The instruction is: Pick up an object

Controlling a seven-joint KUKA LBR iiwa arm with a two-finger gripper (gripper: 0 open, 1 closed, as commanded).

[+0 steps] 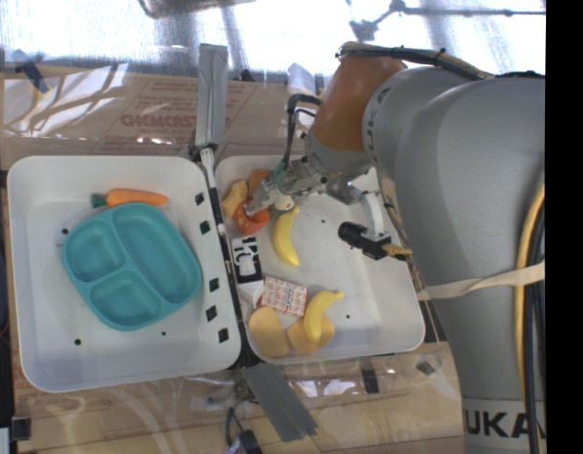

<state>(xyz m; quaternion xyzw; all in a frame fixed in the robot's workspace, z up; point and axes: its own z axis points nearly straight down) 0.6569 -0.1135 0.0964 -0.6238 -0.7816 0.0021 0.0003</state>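
The arm is reaching in from the right and the gripper (266,197) is down low in the right bin (396,320), right at the cluster near the divider wall, where a red-orange piece (252,219) sits touching a small yellowish one (235,197). Whether anything is actually caught there, I can't tell from where I stand; the tool's end blurs into the toys. A yellow banana (287,237) lies just beside that cluster, and toward the front corner there's a second banana (318,312) resting on pale round pieces (267,329), next to a small printed packet (284,296). In the left bin (45,348) sit a teal divided plate (131,265) and a carrot (132,197), well apart from the action. The risk, I'd say, is the crowding: pieces touching each other and hard against the wall could get nudged aside, or a rounded toy could slip out on the lift.
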